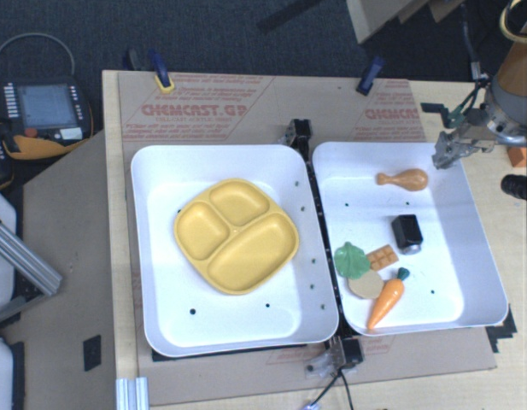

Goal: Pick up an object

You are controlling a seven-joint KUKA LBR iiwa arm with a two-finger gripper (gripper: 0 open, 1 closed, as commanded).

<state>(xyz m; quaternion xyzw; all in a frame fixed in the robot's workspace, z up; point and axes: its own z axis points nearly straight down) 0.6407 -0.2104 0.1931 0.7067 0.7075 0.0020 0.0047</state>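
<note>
Yellow plastic marks the left bin (152,229): a three-part plate (237,235) lies near its middle, turned at a slant. I take the right bin (468,229) as my landmark, since all I might pick up lies in it.

My pincer (447,154) hangs at that bin's upper right corner, over the rim. Whether it is open or closed I cannot tell; the tip is small and dark against the wall of the bin, and I see nothing gripped in it. My arm (511,101) comes in from the bin's right side.

Nearest to my pincer, just below and to its left, lies a tan drumstick (403,178) in the upper part of the bin, its thick end toward me. Below that, near the bin's middle, sits a small black block (407,232), apart from the rest. Toward the bin's lower left a cluster gathers: a green leafy piece (350,260), an orange waffle-like piece (382,257) just beside it, a pale round slice (364,285) under them, and a carrot (385,301) with a green top, lying at a slant and touching the slice.

Both bins rest on a brown board (246,109) with red print, clipped at its far edge. Left of the board a pendant (43,114) with a screen lies on the dark floor.
</note>
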